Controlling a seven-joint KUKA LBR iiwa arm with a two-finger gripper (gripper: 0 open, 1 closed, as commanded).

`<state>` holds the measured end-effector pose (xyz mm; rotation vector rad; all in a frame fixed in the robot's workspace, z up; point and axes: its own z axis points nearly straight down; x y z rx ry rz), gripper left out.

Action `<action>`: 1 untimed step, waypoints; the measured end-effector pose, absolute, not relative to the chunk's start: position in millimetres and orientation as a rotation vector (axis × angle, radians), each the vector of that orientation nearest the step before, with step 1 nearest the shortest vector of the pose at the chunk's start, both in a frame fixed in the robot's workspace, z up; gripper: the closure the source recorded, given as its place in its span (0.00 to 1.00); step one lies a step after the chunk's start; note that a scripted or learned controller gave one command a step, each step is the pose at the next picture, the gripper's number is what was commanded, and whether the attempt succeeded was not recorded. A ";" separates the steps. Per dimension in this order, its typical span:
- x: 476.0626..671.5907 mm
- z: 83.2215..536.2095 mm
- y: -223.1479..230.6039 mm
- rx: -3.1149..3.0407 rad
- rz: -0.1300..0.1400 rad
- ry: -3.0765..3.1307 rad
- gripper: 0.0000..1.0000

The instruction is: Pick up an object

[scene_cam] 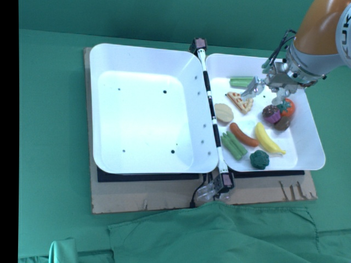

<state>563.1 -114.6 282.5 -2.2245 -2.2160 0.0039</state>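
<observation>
Right bin (307,147), near to far: broccoli (260,159) at the near edge, green beans (234,145), sausage (243,135) and banana (268,139) just behind it, then a round tan piece (224,113) by the left wall, a pizza slice (239,101), a cluster of purple, brown and orange pieces (279,114) on the right, celery stick (241,82) farthest. Left bin (109,62) shows bare white floor. Gripper (267,92) sits over the right bin's far half between pizza slice and cluster, fingers spread apart, nothing between them.
</observation>
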 end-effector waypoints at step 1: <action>563.1 282.5 -114.6 -2.225 0.004 -2.216 0.00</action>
